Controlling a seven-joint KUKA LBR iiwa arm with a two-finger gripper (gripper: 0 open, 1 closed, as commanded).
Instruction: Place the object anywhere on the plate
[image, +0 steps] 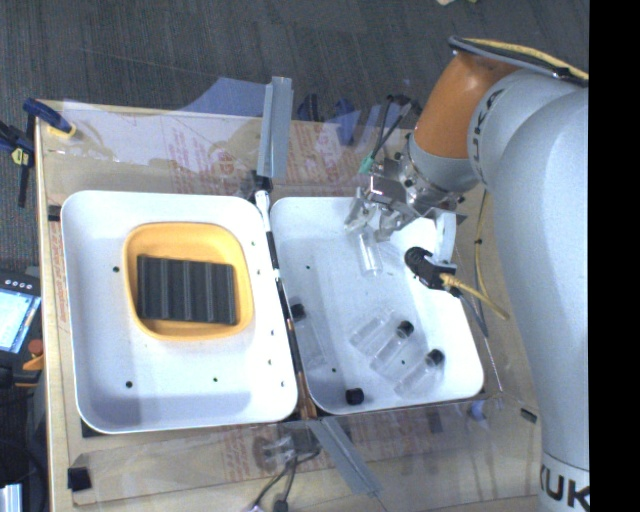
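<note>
— So, how far along are you?

— Barely begun, I'd judge. Start at the left: the left bin is smooth white plastic with rounded corners, and in it sits the plate, a rounded yellow rectangle with a raised, glossy rim. Its middle is taken up by a dark ribbed panel, ridged in straight bars. Nothing lies on top of that, so the placing is all still to do.

— And the object itself?

— Over in the right bin, well apart from the plate. I see see-through plastic vials with black caps: two lying side by side near the bin's middle, another near the front right corner, and a small black piece near the front edge. One more clear tube lies just below my jaws, toward the far end of that bin. I take that one for the object, though that's a guess.

— Do you have it?

— I cannot tell. My jaws are metal and shiny, the tube is transparent against white, and whether they are released or clenched doesn't read from above. I won't claim a hold.

— What's left, then?

— A sure grasp, a lift, the carry leftward over the two rims, and a set-down on the plate. Slick, round, light plastic may roll on those ribs.
</note>
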